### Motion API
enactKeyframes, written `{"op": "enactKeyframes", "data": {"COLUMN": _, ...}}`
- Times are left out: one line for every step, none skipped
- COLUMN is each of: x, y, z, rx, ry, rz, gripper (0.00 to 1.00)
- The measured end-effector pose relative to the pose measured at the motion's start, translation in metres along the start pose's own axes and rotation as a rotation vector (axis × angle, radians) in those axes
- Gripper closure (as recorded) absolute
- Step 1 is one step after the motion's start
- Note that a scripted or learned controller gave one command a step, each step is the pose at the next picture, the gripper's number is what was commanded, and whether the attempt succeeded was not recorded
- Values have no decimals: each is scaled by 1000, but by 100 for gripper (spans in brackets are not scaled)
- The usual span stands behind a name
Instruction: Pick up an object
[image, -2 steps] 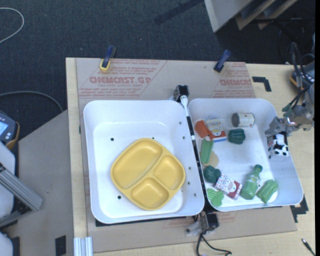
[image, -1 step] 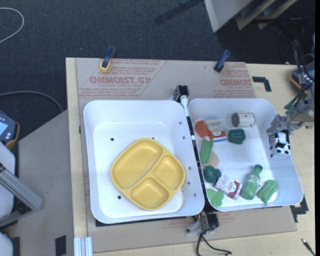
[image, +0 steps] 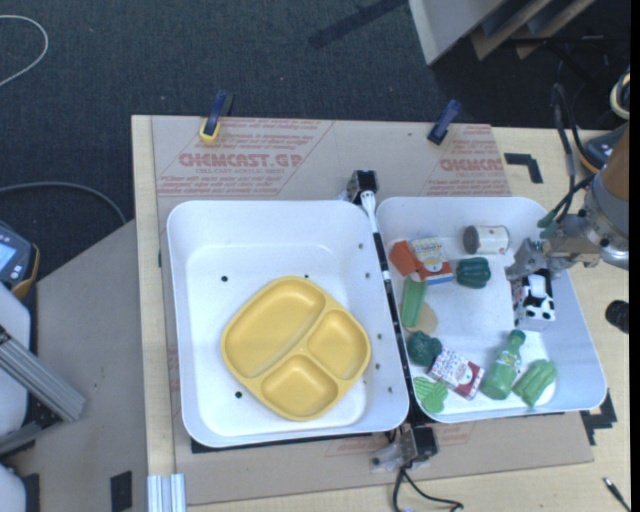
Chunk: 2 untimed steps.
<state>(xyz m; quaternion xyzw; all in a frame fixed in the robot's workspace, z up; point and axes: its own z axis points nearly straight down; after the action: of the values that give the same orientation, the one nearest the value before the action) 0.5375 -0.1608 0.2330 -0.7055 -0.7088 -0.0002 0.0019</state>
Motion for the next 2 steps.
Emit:
{"op": "enactKeyframes", "data": {"x": 56, "y": -6, "z": -7, "rx": 0, "ry": 0, "rz": -1, "gripper": 100}}
{"op": "enactKeyframes", "data": {"x": 118, "y": -14, "z": -3, "rx": 1, "ry": 0, "rz": -2, "gripper": 100}}
